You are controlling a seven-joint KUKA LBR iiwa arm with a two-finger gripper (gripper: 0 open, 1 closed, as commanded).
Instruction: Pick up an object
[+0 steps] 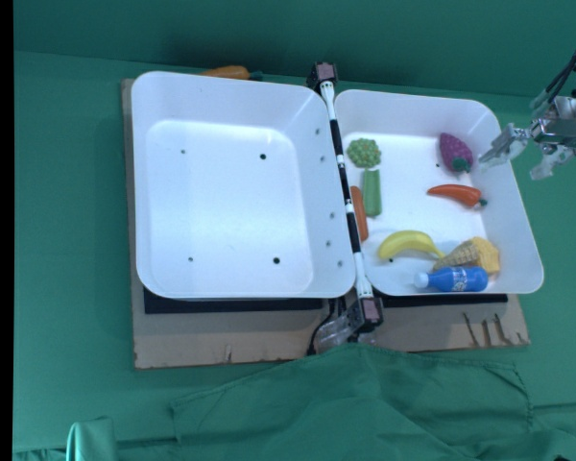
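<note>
- It was a robot test lab, not a home.
- Green cloth covered the counter and backdrop.
- Two white bins sat on cardboard.
- Toy food served as props.
- A robot arm reached in.

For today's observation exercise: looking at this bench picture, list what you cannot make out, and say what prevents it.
- Arm: cut off by the camera view's right edge; just the gripper and wrist are in frame.
- Orange thing behind the left bin: mostly hidden by the bin's rim; cannot be identified.
- Carrot: lies against the divider, partly hidden by the right bin's wall.
- Bottle label: too small to read.
- Clear item below the bins: blurred.
</note>
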